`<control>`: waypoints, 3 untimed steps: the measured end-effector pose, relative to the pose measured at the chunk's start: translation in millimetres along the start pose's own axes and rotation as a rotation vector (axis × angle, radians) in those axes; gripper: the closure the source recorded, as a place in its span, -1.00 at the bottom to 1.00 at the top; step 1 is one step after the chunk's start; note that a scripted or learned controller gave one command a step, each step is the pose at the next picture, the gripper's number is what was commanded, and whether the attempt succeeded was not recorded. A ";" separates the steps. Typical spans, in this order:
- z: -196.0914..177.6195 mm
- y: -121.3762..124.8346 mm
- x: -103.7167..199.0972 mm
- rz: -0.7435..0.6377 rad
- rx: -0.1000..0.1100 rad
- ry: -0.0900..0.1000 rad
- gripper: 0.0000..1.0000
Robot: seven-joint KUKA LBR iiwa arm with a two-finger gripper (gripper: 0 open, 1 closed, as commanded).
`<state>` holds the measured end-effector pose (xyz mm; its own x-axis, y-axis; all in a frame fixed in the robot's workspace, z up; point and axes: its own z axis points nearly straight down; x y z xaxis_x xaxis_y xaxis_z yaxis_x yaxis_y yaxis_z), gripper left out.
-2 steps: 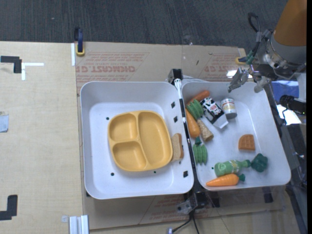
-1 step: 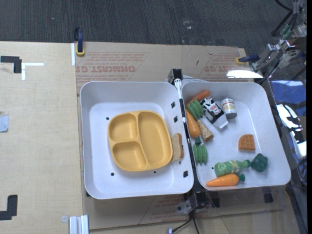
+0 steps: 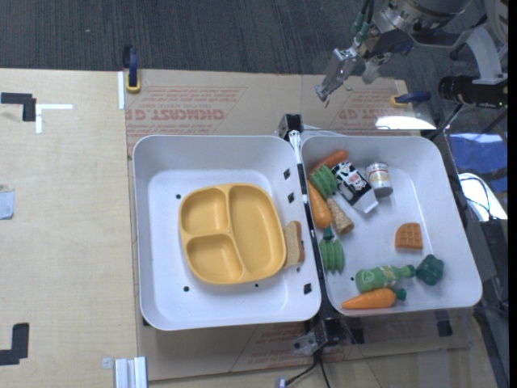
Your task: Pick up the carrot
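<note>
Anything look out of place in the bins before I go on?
One thing: a slice of bread stands wedged on edge between the yellow plate and the left bin's wall, not lying in a compartment. The right bin's toys are jumbled, but nothing looks spilled or broken.

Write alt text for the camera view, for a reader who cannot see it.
The gripper hangs above the bench beyond the right bin, which holds toy food including a carrot near its front edge. The left bin holds a yellow divided plate.
</note>
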<state>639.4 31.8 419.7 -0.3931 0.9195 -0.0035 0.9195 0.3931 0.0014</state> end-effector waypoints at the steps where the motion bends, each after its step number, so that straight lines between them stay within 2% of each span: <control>1: -8.3 1.3 -1.0 -0.002 -0.001 -0.004 1.00; 2: -8.2 1.3 -0.9 -0.002 -0.001 -0.004 -1.00; 3: 8.4 33.9 65.7 -0.052 0.003 0.001 -1.00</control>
<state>644.8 105.5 411.1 -0.4404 0.8978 -0.0023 0.8978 0.4404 -0.0019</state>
